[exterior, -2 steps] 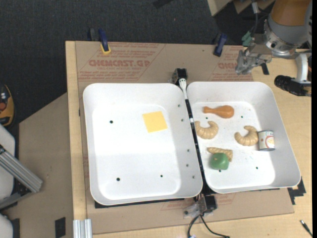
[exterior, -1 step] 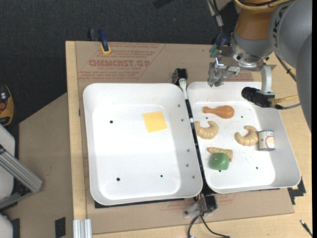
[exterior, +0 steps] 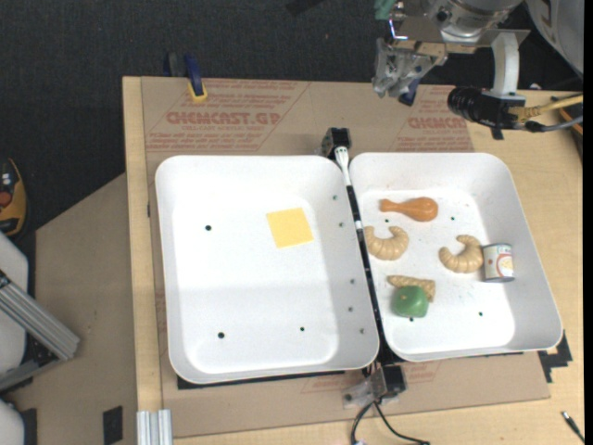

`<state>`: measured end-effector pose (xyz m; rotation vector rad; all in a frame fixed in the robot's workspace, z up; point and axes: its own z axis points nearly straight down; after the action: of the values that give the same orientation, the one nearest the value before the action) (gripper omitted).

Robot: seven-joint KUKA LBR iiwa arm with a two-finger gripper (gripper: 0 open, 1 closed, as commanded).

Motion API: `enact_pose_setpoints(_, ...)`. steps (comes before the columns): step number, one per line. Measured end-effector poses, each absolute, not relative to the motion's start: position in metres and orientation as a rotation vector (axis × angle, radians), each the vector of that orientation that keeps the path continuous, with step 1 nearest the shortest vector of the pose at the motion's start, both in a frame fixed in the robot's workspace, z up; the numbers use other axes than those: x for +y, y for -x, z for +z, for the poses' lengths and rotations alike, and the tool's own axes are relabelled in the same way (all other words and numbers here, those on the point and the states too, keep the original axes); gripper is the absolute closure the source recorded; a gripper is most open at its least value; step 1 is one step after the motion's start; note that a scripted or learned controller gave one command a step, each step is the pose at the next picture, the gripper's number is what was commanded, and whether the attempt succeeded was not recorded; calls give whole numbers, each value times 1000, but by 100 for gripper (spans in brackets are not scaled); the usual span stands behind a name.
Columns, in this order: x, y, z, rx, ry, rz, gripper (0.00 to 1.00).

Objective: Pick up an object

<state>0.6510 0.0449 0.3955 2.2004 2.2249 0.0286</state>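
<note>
The likeliest picks lie in the right bin (exterior: pixel 519 239): a drumstick (exterior: pixel 410 209) near its twelve o'clock, a croissant (exterior: pixel 387 242) just below it toward nine, a second croissant (exterior: pixel 461 255) at about three o'clock touching a small can (exterior: pixel 498 262) on its right, and a green pepper (exterior: pixel 410 301) at six o'clock with a tan pastry piece (exterior: pixel 410 286) against its top. All lie loose on the bin floor, none lifted. In the left bin (exterior: pixel 176 248) a flat yellow cheese slice (exterior: pixel 290 227) lies alone, a little past centre toward one o'clock.

The gripper (exterior: pixel 398 74) hangs well above the bench at the twelve o'clock edge of the view, beyond both bins, over the brown board (exterior: pixel 241 114). Nothing sits between its fingers; whether they are spread or pressed together I cannot tell from this slant.

By my judgement the task stands at its start: the approach is not yet made. The next move calls for swinging toward six o'clock over the right bin, choosing one item standing apart, such as the drumstick, and descending squarely on it. The cheese looks too flat to pinch easily.
</note>
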Motion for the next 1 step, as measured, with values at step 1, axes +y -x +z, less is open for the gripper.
enact_pose_setpoints(1,148,-624,323,2240,-2215,-7,100)
